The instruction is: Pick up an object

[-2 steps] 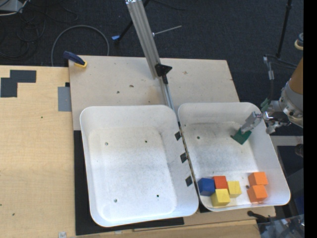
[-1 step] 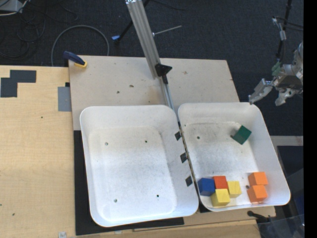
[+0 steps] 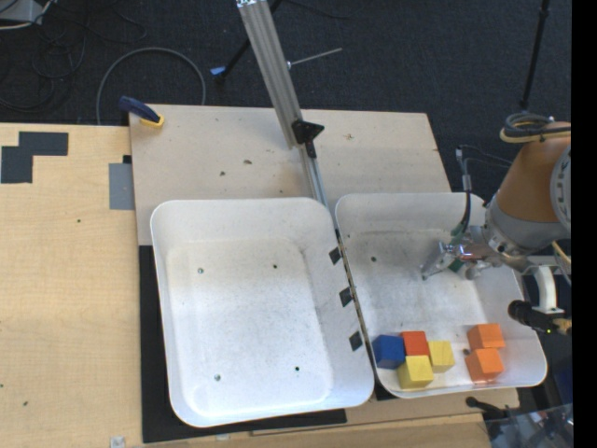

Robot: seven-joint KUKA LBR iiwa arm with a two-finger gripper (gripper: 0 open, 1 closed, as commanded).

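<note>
End effector (image 3: 440,259) hangs low in the right bin (image 3: 410,215); finger state unclear; blue cube (image 3: 388,349), yellow cubes (image 3: 417,371) and orange cubes (image 3: 485,364) lie nearer the camera

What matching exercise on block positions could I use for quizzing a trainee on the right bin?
Things:
1. blue block
2. red block
3. orange blocks
4. gripper

Places:
A. near the bin's right rim
B. above the bin's middle, apart from the blocks
C. leftmost in the cluster, next to the divider
D. between the blue block and a yellow block

Pairs: 1-C, 2-D, 3-A, 4-B
</note>
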